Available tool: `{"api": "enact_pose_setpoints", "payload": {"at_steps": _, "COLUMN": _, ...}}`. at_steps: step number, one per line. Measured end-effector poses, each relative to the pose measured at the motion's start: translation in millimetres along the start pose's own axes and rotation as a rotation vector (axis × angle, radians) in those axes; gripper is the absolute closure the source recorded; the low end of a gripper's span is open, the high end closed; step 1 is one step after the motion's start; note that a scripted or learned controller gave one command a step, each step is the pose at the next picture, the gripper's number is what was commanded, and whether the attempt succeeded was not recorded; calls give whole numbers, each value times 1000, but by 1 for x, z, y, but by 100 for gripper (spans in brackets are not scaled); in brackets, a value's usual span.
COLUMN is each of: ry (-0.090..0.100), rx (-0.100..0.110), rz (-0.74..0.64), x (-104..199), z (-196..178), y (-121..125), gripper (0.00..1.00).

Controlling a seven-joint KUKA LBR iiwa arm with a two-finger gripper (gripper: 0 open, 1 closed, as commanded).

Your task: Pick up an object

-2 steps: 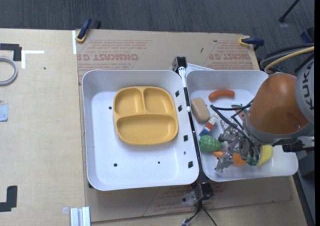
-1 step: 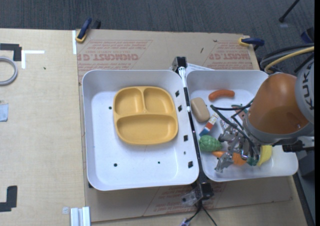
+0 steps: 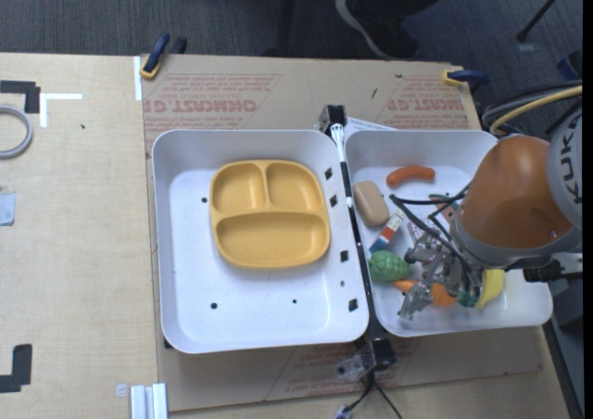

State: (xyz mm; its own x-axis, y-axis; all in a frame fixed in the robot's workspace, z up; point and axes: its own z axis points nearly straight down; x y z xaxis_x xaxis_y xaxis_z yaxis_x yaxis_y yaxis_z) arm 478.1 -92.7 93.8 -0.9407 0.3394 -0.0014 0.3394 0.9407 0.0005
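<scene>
near edge: cables and a clamp [image 3: 369,359] sit at the bench's front edge, right where the two bins meet, prob just holding them together.
tool: tool [image 3: 428,289] is down in the right bin [image 3: 528,311] near its front wall, buried in wires w/ the orange wrist band over it. Cannot tell whether it's spread, pressed together, or pinching anything, too much clutter there.
target guess: task is just "pick up an object", so any toy counts. Closest to the tool are small orange bits [image 3: 441,295] touching or right beside it, a green toy [image 3: 388,265] just to its left, and a yellow piece [image 3: 492,285] poking out by the arm. My guess is it's going for the orange/green cluster, but nothing is visibly gripped.
mid bin: a small blue/red item [image 3: 386,234] behind the green one, then a tan bun-looking thing [image 3: 370,203] near the divider wall.
far bin: orange sausage [image 3: 410,175] toward the back wall, well apart from the tool.
left bin: left bin [image 3: 181,250] carries a yellow divided plate [image 3: 271,213], lying flat toward its back half, likely a drop spot imo.
risk: toys are packed tight, a grab could nudge neighbours.
</scene>
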Motion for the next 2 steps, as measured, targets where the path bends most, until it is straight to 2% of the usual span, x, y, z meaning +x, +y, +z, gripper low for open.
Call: {"api": "enact_pose_setpoints", "payload": {"at_steps": 2, "ry": 0, "rx": 0, "rz": 0, "x": 0, "z": 0, "y": 0, "gripper": 0}}
